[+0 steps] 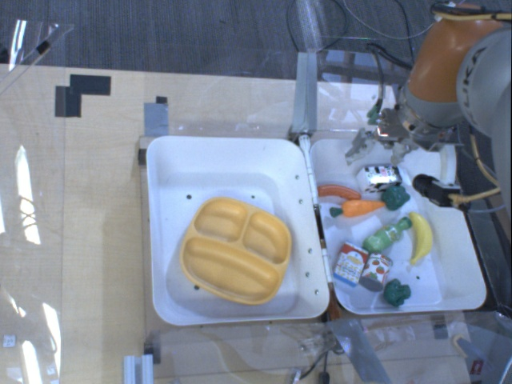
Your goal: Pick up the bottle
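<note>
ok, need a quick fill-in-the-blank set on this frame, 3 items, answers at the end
1. The yellow divided plate lies in the ____ bin.
2. The green bottle lies between the carrot and the ____, which is yellow.
3. The gripper is above the ____ bin.

Answers: left; banana; right

Bottle left of banana

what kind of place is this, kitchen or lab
Most likely a robot lab bench, not a kitchen: a cabled gripper hangs over a white bin of toy food, including a green bottle and banana.
</note>
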`<state>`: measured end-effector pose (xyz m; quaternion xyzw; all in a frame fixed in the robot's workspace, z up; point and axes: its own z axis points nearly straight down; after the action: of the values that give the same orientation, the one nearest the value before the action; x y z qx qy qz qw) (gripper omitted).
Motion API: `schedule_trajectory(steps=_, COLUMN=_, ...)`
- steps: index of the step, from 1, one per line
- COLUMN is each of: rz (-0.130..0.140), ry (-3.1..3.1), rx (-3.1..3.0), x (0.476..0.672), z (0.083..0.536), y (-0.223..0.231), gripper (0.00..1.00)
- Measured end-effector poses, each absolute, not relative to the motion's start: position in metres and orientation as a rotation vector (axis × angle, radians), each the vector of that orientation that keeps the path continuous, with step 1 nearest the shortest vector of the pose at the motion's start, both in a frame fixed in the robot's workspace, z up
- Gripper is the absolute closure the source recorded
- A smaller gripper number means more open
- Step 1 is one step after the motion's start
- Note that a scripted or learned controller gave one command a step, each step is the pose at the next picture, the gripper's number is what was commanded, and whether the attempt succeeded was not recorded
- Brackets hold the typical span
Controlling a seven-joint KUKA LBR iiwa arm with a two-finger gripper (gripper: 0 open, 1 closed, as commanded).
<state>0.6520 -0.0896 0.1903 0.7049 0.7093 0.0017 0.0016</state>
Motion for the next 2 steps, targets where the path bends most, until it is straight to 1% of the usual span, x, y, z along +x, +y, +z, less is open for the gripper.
schedule_trajectory(steps=1, rz=0.002, ry=2.092, rx=2.34, x=0.602, z=0.144, y=-0.187, gripper=0.0)
schedule_trajectory(steps=2, rz=0.021, ry=2.105, rx=2.304, x=0.594, z=0.104, y=-0.163, gripper=0.0)
